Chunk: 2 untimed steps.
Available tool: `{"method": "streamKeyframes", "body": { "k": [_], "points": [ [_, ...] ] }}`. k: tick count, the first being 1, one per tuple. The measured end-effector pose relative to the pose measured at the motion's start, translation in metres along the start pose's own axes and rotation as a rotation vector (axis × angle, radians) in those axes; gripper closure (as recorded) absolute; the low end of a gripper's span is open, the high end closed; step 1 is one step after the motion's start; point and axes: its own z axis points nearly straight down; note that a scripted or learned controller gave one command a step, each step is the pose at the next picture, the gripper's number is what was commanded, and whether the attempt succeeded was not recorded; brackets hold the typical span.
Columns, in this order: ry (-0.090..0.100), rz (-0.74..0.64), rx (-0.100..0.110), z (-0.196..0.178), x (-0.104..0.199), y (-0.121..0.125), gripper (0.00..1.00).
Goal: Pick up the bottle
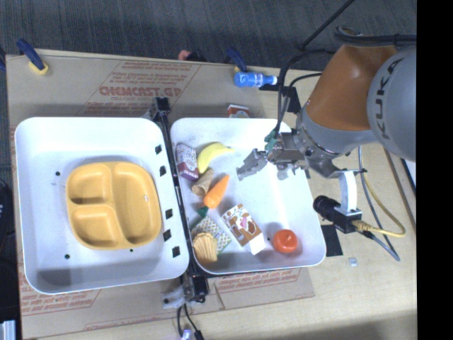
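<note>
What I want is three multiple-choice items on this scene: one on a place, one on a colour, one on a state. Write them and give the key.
1. The divided plate is
A. blue
B. yellow
C. white

2. The banana lies
A. on the plate
B. on the cardboard outside the bins
C. in the bin under the claw

3. The plate lies
A. face up
B. flipped over
C. on its edge

Key:
1. B, since the plate is yellow against its white bin.
2. C, since the banana sits near that bin's top edge, next to the carrot.
3. A, since its three compartments show from above.
</note>
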Motion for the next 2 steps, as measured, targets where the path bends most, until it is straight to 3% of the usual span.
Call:
{"method": "streamKeyframes", "body": {
  "k": [1, 2],
  "points": [
    [-0.001, 0.051, -0.003, -0.0624, 0.0475, 0.0293, 0.0],
    [-0.001, 0.046, 0.0, -0.0724, 0.0474, 0.0293, 1.0]
  ]
}}
